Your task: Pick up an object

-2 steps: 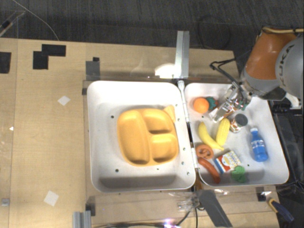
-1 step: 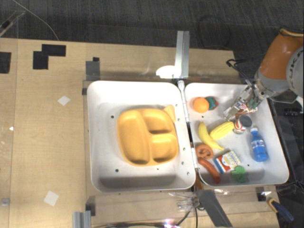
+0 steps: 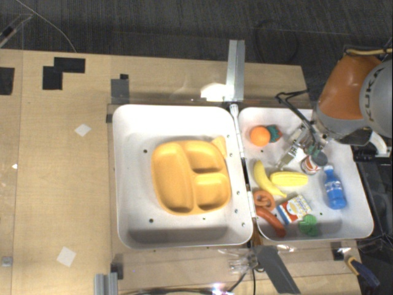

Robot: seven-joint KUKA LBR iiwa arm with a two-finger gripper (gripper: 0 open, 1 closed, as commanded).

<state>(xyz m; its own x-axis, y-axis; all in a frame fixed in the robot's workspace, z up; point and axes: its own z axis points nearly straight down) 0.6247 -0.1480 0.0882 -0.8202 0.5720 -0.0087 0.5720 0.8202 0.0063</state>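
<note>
Approach is the step in hand: your hand (image 3: 297,147), grip state unclear, hangs over the right bin (image 3: 362,195); next, descend onto the corn cob (image 3: 289,179).

A robotics laboratory is shown. A light wooden bench (image 3: 55,183) is fitted with metal brackets (image 3: 236,66) at 12 o'clock, and black tape marks (image 3: 61,69) are stuck on it at 10 o'clock. Two white bins (image 3: 123,183) are fixed side by side. Toy food is kept in the right one, and cables (image 3: 288,97) are seen at 2 o'clock beside an industrial arm (image 3: 350,94).
</note>
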